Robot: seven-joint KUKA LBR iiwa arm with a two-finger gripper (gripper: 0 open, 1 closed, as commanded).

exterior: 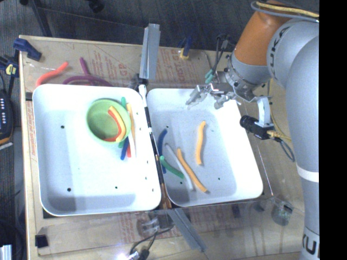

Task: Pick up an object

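Wooden tabletop [81, 56], two white bins: your claw [209, 95] hovers wide and empty over the right bin's [246, 186] far edge, orange strips [200, 143] unpicked.

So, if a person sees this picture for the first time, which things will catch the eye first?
Probably the big grey arm with its orange band, which comes in from the right, its end effector over the far edge of the right bin. Next, the green bowl in the left bin, with colourful strips lying in and beside it. An orange strip lies in the middle of the right bin.
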